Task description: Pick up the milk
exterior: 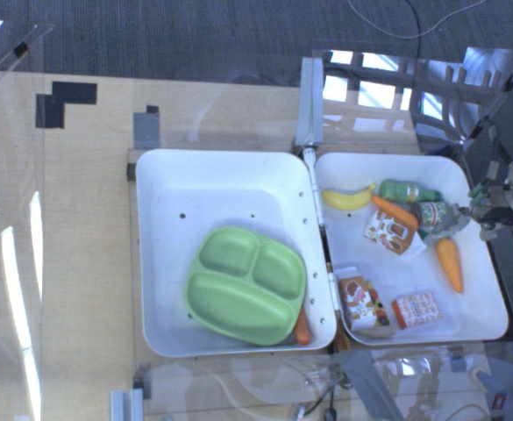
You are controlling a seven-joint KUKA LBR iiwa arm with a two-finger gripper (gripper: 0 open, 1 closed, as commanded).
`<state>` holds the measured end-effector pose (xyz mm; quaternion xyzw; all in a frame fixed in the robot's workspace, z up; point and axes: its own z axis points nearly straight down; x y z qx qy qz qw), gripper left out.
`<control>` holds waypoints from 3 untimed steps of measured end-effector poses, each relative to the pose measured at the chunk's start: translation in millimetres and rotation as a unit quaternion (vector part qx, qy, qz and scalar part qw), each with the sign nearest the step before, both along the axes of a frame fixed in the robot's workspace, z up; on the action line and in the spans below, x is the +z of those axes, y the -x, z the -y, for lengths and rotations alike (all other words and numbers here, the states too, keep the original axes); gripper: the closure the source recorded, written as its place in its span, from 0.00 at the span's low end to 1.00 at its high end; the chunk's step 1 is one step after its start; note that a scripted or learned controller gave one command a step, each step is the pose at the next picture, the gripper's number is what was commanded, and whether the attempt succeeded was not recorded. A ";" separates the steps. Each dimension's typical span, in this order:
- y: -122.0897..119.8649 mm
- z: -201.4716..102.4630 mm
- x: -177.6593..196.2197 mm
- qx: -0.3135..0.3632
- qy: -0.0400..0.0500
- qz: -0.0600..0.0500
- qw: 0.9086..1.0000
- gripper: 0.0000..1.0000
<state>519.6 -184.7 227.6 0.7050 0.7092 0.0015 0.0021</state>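
Observation:
The milk looks like the small white and orange carton point(389, 231), lying tilted in the middle of the right bin point(493, 323). An orange carrot point(395, 210) lies across its top edge. My gripper point(482, 214) hangs at the bin's right rim, right of the carton and apart from it, close to a green-labelled bottle point(436, 214). Nothing shows between the carton and the gripper but that bottle.
The right bin also holds a banana point(347, 198), a green bottle point(408, 189), a second carrot point(449, 265), a brown carton point(359, 302) and a red carton point(416, 310). A green divided plate point(247, 284) lies in the left bin point(164, 235), with an orange piece point(302, 330) at its edge.

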 end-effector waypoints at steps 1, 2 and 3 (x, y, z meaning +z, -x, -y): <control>-38.5 -69.6 -87.4 0.174 0.001 0.000 0.985 0.00; -72.4 -37.2 -120.6 0.189 0.001 0.007 0.982 0.00; -61.1 -72.8 -136.2 0.247 0.004 0.005 0.969 0.00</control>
